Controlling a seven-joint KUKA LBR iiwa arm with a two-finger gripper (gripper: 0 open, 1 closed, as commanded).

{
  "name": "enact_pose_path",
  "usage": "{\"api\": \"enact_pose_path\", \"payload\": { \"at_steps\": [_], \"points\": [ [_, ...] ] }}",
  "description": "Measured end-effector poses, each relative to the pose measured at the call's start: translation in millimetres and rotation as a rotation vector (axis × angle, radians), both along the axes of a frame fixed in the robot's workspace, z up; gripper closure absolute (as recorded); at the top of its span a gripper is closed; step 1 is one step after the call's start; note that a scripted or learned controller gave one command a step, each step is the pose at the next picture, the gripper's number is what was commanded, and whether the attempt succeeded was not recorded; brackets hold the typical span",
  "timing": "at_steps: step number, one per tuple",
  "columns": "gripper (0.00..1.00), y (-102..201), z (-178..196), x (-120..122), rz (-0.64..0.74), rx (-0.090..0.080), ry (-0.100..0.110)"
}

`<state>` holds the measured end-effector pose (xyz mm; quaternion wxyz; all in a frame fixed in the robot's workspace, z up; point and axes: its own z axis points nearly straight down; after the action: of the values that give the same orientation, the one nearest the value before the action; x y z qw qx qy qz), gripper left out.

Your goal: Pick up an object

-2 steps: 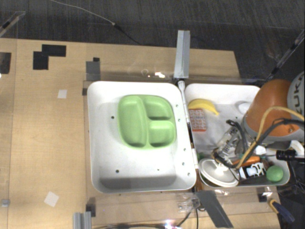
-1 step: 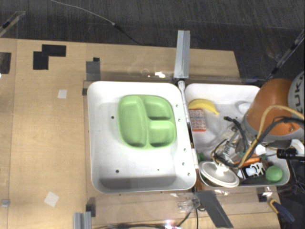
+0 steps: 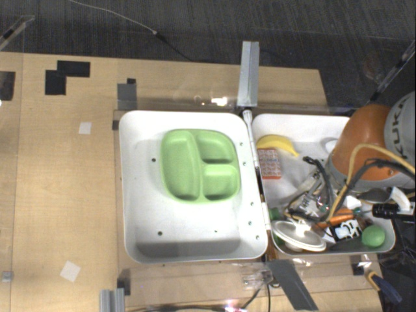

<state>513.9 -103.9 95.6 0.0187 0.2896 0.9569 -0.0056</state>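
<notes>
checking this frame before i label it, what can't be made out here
- Gripper, camera view: lost among cables and clutter, so its state and any hold are unclear.
- Small items by the green ball: too small and overlapped to identify.
- Arm: cut off by the right edge.
- Right bin floor: partly hidden under the arm.

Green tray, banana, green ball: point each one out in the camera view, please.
Green tray (image 3: 198, 166), camera view, on its long left compartment.
Banana (image 3: 277, 143), camera view, on the middle of its yellow curve.
Green ball (image 3: 373, 236), camera view, on its rounded top.
</notes>
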Motion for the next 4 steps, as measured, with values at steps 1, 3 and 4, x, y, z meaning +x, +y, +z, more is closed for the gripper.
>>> {"api": "enact_pose_path", "payload": {
  "at_steps": [1,3,4],
  "points": [
    [1.00,1.3,11.9,3.1,0.005,0.000,-0.010],
    [1.00,-16.8,122.6,17.2,0.142,0.016,0.026],
    [1.00,-39.0,7.0,25.5,0.346,0.002,0.012]
  ]
}}
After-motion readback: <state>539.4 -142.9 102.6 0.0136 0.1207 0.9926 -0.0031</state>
